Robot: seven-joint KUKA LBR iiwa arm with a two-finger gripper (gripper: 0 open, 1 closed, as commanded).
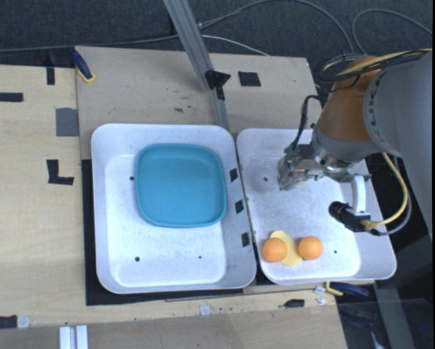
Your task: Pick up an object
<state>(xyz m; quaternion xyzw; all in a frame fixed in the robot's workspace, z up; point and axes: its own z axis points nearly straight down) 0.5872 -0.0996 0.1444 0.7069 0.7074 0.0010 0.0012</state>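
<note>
One fixed camera looks down aslant on both white bins (pixel 105 195).

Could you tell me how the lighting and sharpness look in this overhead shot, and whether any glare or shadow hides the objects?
In the camera view, light is soft and even; the white right bin looks bright but not blown out. The blue plate shows no glare. The two orange balls cast only faint shadows. The picture is slightly soft overall, and the tool is too blurred for detail.
</note>
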